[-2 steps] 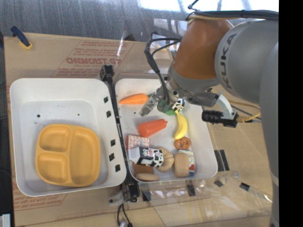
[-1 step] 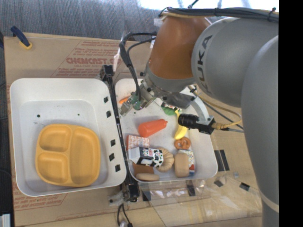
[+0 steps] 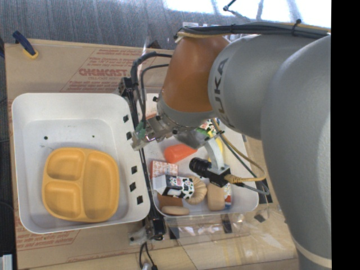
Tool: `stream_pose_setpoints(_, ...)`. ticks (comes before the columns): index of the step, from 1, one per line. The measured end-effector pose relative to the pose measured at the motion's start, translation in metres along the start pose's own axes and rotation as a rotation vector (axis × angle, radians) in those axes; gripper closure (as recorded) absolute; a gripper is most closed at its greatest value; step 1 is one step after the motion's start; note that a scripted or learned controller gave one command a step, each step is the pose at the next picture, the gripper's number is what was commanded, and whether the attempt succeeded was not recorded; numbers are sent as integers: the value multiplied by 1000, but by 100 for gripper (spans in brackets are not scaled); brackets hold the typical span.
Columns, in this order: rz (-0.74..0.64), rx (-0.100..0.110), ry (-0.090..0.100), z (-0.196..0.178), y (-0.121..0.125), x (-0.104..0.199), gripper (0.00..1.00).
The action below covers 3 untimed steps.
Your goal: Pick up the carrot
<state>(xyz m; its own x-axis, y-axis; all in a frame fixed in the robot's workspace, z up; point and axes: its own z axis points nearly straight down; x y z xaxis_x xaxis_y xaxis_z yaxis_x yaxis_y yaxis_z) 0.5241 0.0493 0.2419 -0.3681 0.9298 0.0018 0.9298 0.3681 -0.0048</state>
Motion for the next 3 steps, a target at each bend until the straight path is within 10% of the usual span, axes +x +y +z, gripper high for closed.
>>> stream_pose_setpoints(1, 200, -4, -4, -35, -24, -91, 100)
stream_pose_setpoints(2, 634, 4, 2, 22, -34, -26, 100)
stream_pose_setpoints(3, 1118, 3, 2, 52, -76, -82, 100)
